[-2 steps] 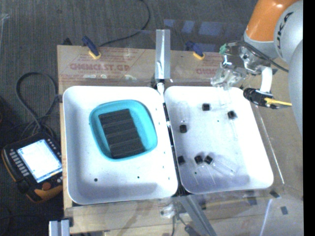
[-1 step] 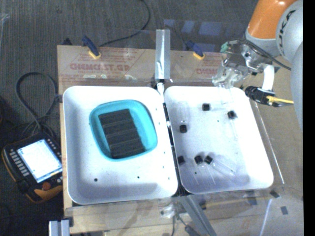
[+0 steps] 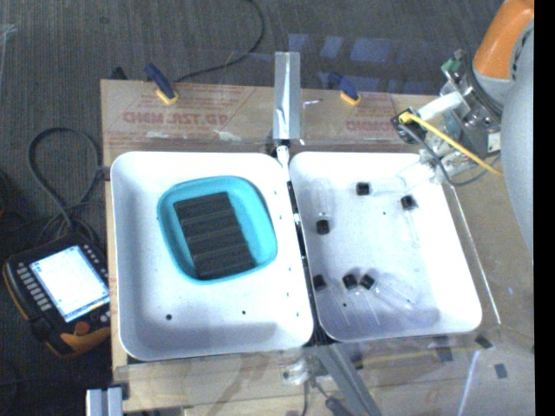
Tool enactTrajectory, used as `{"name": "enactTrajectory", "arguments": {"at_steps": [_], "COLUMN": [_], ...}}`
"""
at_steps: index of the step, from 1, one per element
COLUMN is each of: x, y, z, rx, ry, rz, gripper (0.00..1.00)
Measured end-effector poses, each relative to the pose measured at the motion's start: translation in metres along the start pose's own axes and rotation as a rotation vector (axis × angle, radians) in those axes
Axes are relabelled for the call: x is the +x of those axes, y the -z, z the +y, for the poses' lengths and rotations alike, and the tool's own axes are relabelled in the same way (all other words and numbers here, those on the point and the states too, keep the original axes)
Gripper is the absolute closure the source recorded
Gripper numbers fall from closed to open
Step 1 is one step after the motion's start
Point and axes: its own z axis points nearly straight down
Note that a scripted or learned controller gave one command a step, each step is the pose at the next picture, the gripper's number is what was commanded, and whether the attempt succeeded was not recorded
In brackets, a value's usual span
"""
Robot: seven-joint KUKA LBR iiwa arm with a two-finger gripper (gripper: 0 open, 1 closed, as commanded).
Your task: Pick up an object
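Note:
Several small clear objects with black caps lie scattered in the right bin [image 3: 464,263]: one [image 3: 363,188] near its back, one [image 3: 407,202] to the right of it, one [image 3: 323,226] by the left wall, and three [image 3: 349,280] grouped near the front. My gripper [image 3: 431,126] hangs over the back right corner of that bin, above and to the right of the nearest capped object. A thin yellow line crosses it. Nothing is seen held in it.
The left bin [image 3: 139,310] holds a teal dish [image 3: 217,225] with a black ribbed block lying in it. A metal divider [image 3: 286,102] stands behind the seam between the bins. A handheld pendant [image 3: 61,289] lies off the bench at the left.

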Motion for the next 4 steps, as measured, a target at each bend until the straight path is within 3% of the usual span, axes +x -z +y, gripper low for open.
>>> {"name": "enactTrajectory", "arguments": {"at_steps": [1,2,3,4], "x": [-0.006,-0.006,-0.008,-0.008], "y": [0.098,0.098,0.151,0.151], "z": [0.03,0.03,0.07,0.07], "rx": [-0.001,-0.001,-0.002,-0.001], "ry": [0.345,0.346,0.634,0.635], "rz": [0.002,0.001,0.002,0.002], "gripper": [1.0,0.0,0.0,0.0]}}
